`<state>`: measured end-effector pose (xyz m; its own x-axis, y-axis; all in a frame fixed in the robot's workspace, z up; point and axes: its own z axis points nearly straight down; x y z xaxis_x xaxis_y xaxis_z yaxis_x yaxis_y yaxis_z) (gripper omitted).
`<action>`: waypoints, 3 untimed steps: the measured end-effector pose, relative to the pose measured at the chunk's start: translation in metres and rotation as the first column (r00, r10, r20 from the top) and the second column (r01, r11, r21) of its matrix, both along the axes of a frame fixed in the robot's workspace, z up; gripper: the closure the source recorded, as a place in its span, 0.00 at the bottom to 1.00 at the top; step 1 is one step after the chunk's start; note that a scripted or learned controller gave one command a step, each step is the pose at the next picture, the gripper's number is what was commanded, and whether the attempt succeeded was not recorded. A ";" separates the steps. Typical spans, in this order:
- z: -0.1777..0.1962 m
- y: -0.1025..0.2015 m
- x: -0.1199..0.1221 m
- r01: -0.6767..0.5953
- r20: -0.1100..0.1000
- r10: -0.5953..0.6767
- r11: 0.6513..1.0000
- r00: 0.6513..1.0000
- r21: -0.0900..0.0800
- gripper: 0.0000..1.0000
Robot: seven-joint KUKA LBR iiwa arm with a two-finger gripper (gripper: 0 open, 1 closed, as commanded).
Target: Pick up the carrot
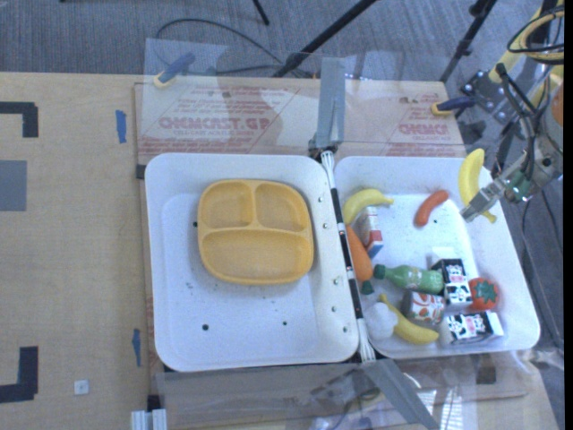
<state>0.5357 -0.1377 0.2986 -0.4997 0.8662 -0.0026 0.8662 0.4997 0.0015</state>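
Note:
The carrot (pixel 360 256) is a slim orange piece lying along the left wall of the right bin (pixel 519 276), pointing toward the near side. A small carton (pixel 371 236) sits at its far end and a green bottle (pixel 410 277) lies just to its right. My gripper (pixel 482 207) hangs over the far right part of the same bin, well to the right of the carrot. A yellow banana (pixel 471 176) stands just beyond it, near the bin's right rim. Nothing shows held in the gripper.
The left bin (pixel 179 312) holds a yellow divided plate (pixel 255 231). In the right bin lie an orange-red sausage (pixel 431 207), a banana (pixel 363 202) at the far left, another banana (pixel 409 328) near the front, black-and-white cartons (pixel 454 281) and a red fruit (pixel 483 292).

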 end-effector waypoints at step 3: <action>0.022 -0.075 -0.046 0.288 -0.004 -0.288 0.958 0.958 0.000 1.00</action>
